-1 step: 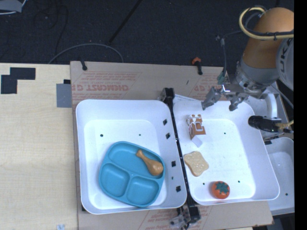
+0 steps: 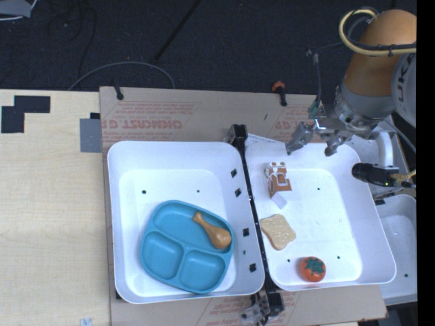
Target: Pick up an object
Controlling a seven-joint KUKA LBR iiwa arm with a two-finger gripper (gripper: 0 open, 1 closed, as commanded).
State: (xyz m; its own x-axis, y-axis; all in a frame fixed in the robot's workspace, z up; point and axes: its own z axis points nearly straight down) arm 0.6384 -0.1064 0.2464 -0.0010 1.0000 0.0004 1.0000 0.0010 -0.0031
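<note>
While the desk (image 2: pixel 47 182) is carrying both white bins side by side, the left bin (image 2: pixel 129 161) is holding a blue divided plate (image 2: pixel 173 263) with a toy chicken drumstick (image 2: pixel 213 231) lying across it. Next door, the right bin (image 2: pixel 340 202) is holding three toys: a slice of toast (image 2: pixel 278 231) near the middle, a small brown-and-white cake piece (image 2: pixel 277 178) just above it, and a tomato (image 2: pixel 312 269) sitting near the front corner. Up over the right bin's back edge, the gripper (image 2: pixel 314 139) is hovering with its fingers spread apart, gripping nothing, well clear of the toys.
</note>
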